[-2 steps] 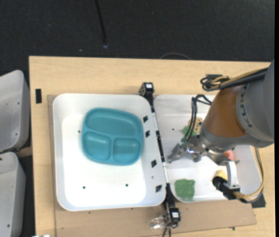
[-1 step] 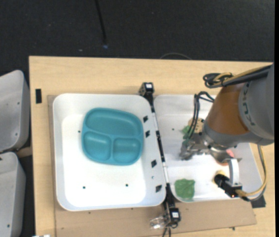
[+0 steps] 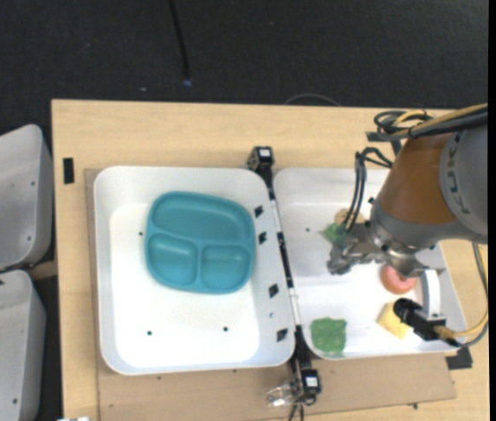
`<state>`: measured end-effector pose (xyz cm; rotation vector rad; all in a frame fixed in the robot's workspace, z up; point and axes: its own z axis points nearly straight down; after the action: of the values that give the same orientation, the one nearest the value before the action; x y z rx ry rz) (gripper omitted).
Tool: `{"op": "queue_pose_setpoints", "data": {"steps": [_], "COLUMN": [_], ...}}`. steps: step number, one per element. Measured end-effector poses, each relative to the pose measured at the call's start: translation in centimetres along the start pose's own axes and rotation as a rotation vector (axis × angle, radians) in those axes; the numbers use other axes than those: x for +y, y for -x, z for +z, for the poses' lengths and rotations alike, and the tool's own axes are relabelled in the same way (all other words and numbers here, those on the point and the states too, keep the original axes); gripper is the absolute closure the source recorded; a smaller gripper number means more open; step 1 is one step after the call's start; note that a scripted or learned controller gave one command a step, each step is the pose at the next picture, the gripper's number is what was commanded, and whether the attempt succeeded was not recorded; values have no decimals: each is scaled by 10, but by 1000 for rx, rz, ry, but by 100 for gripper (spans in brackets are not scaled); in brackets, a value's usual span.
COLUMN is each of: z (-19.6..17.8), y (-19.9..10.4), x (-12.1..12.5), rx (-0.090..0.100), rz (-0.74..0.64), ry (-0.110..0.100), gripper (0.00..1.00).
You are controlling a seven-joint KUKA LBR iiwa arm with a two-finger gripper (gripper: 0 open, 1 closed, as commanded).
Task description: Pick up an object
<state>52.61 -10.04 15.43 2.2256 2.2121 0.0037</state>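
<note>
Gripper (image 3: 343, 260) low in right bin (image 3: 318, 202), finger state cannot tell. Small green object (image 3: 333, 232) just beside it, far side. Risk: off-centre descent nudges object away, fingers shut on nothing.

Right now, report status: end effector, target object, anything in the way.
End effector low in the right white bin, grip state unclear. Small green object beside it, not seen held. Green leafy piece, pink round item, yellow block nearby.
</note>
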Motion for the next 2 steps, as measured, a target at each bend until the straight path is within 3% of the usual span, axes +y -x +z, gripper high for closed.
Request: {"op": "queue_pose_setpoints", "data": {"steps": [2], "z": [-127], "y": [-2], "x": [9], "rx": [-1], "rz": [-10], "ry": [5], "gripper": [100]}}
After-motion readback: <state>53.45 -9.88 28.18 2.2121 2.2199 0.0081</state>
